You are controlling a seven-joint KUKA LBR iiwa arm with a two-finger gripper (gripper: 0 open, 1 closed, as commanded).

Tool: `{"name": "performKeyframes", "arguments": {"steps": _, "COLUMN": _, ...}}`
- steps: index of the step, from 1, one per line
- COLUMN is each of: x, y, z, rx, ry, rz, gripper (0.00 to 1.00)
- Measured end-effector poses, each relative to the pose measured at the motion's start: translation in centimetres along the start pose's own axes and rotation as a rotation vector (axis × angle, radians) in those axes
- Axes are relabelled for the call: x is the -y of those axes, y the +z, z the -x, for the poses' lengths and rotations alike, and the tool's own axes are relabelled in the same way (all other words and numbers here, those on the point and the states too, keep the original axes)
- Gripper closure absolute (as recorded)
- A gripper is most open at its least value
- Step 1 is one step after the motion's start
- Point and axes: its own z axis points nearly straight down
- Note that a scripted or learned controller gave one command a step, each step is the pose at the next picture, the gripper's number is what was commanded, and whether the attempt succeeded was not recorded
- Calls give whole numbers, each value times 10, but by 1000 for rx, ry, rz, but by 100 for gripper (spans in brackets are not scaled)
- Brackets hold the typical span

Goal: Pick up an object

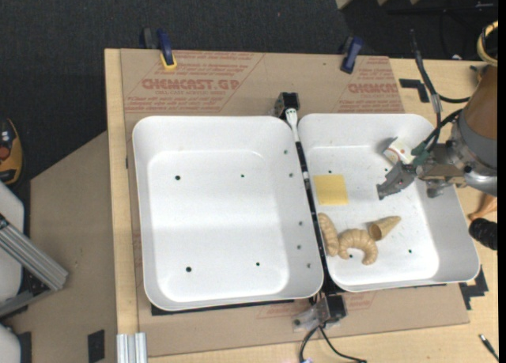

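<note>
Item: gripper over the right bin; whether its fingers are spread or pressed together we cannot tell, and we see nothing between them. Candidate objects lie near, in that bin: a yellow square block just to the gripper's left, beside the divide, and a tan croissant-shaped toy with a small cone-like piece below it, so we judge the arm poised above them for a descent. Beyond, the left bin and the counter's brown board, printed "CHEMCAST GP", held by blue clamps.
</note>
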Motion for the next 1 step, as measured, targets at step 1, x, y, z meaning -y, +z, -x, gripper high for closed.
{"name": "performKeyframes", "arguments": {"steps": 1, "x": -1, "y": -11, "z": 0, "rx": 1, "ry": -1, "rz": 3, "gripper": 100}}
